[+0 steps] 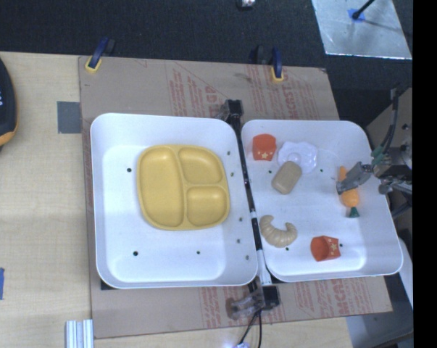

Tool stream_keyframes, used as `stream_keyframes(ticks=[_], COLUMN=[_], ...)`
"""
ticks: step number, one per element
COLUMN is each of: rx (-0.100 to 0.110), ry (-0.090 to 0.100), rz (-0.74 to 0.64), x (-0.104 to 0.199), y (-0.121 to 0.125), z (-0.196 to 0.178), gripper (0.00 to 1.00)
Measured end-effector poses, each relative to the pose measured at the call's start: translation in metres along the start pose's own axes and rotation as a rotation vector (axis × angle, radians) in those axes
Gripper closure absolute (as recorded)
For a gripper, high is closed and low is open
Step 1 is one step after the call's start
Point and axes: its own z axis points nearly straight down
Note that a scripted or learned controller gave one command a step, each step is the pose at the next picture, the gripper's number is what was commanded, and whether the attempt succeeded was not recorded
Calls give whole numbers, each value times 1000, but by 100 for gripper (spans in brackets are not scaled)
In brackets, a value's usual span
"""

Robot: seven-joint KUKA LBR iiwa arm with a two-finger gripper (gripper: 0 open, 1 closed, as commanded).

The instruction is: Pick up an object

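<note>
Because the carrot (350, 196) lies near the right bin's (377, 263) right wall, the gripper (354, 174) is positioned right over it, though any grasp cannot be told.

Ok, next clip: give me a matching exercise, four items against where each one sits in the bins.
Items:
1. yellow plastic divided plate
2. pale tan croissant-shaped piece
3. red block with a white mark on top
4. orange carrot-shaped toy

Places:
A. right bin, far left corner
B. left bin, centre
C. right bin, by the end effector at the right side
D. right bin, near its left wall, lower half

Pairs: 1-B, 2-D, 3-A, 4-C
</note>
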Motion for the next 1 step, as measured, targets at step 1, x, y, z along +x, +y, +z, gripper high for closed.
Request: stream_keyframes(ticks=[1], rx=[7], ry=[4], rz=[-8], x=[59], y=[57], z=[100], gripper=[0])
